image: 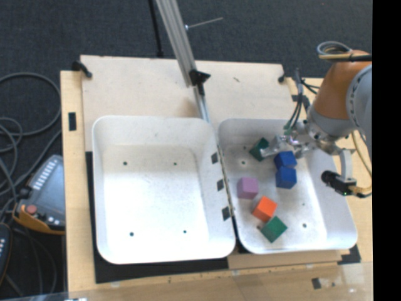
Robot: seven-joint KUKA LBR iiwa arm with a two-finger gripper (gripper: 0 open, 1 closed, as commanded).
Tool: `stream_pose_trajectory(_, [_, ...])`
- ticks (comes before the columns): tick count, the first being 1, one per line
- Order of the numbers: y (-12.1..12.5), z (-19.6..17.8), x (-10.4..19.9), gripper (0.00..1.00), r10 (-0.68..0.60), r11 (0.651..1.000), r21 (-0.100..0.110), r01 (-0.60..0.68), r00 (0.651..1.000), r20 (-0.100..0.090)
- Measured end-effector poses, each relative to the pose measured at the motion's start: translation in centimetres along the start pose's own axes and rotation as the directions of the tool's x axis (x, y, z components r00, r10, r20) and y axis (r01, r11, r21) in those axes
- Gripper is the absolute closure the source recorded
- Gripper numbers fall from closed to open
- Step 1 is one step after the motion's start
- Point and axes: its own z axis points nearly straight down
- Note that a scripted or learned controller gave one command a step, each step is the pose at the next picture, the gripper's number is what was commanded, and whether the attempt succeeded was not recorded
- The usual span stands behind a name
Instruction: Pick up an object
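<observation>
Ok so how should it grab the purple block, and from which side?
From straight above, I'd say, closing on the purple block across its two flat side faces. It sits apart from the orange block, so fingers should fit on either side.

A robotics lab: bench (138, 86), aluminium camera mast (178, 39), loose cables (19, 115), teach pendant (44, 190).

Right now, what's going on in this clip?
A KUKA arm reaches into the right bin, its end effector low among the blocks at the bin's far end, beside a dark green block and just above two blue blocks. Nothing is visibly lifted. A purple block, an orange block and a green block lie nearer the front.
</observation>
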Motion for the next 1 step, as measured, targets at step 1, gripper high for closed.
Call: stream_pose_trajectory(1, [1.18,-7.69,-0.38,0.00,-0.003,1.000,0.012,0.003,1.000,-0.001])
